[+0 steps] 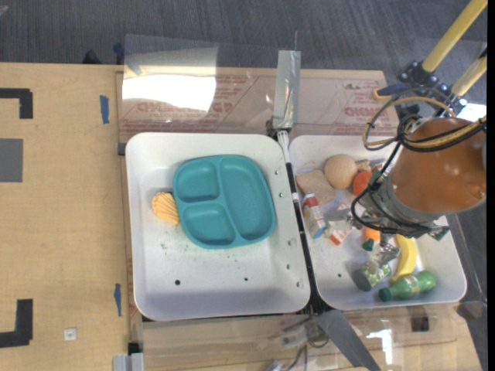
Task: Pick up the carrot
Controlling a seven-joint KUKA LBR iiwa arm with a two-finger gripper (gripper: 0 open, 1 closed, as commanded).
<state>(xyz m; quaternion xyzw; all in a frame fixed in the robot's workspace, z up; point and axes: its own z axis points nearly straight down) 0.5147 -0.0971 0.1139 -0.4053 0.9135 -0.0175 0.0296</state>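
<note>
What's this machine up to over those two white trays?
A robot arm reaches in from the right and hangs over the right bin, which holds a jumble of toy food: a banana, a green bottle, a tan ball and small orange pieces, one of them beside the ball. It is meant to pick up a carrot. The arm's body hides its end effector, so a grasp cannot be confirmed. The left bin holds a teal divided plate and a yellow shell-shaped toy.

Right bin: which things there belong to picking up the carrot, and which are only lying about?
For the job:
small orange piece, probably the carrot
arm

Lying about:
banana
green bottle
beige round item
teal tray
</note>
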